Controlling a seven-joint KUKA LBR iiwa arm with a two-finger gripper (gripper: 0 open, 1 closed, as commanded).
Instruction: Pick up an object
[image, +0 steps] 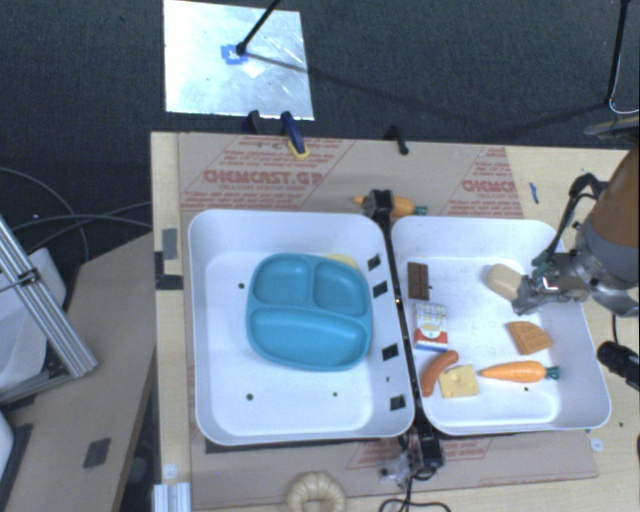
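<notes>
The pick is not yet made: the gripper (532, 288) sits beside the bread roll (504, 279) at the right bin's (470, 228) three o'clock, grip state unclear.

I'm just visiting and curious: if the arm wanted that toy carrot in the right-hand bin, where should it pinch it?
Probably across the thick orange middle of the carrot, coming straight down from above. It lies flat, lengthwise left to right, so the fingers would close across its narrow width, front to back. The cheese wedge sits close to its pointed left tip, so the middle leaves more room.
</notes>
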